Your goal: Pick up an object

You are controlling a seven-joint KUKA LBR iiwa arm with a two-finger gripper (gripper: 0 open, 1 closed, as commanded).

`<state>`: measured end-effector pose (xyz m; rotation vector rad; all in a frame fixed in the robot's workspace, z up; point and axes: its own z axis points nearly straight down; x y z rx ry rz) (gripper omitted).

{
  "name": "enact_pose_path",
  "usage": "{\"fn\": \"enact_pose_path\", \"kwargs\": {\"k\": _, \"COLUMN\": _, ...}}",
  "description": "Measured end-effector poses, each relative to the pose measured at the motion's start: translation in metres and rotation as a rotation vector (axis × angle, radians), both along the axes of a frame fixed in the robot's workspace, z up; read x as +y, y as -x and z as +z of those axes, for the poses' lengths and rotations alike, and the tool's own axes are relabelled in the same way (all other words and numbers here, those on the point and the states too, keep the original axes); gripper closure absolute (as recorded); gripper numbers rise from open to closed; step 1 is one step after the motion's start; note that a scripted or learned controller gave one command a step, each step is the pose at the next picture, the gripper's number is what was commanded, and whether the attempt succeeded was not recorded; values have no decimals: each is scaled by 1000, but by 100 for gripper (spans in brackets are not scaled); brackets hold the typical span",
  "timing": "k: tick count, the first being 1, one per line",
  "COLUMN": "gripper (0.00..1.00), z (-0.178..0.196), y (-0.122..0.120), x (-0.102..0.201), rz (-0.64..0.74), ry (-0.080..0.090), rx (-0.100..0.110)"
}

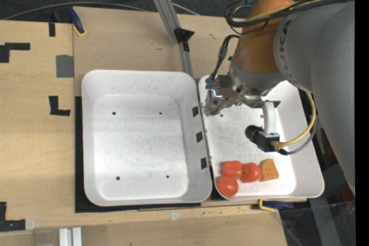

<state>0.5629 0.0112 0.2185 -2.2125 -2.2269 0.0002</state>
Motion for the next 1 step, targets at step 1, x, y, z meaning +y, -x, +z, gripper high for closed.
{"fn": "enact_pose_path", "kwargs": {"k": 1, "gripper": 100, "z": -3, "y": -28, "x": 57, "rz": 1, "ry": 0, "rx": -2}}
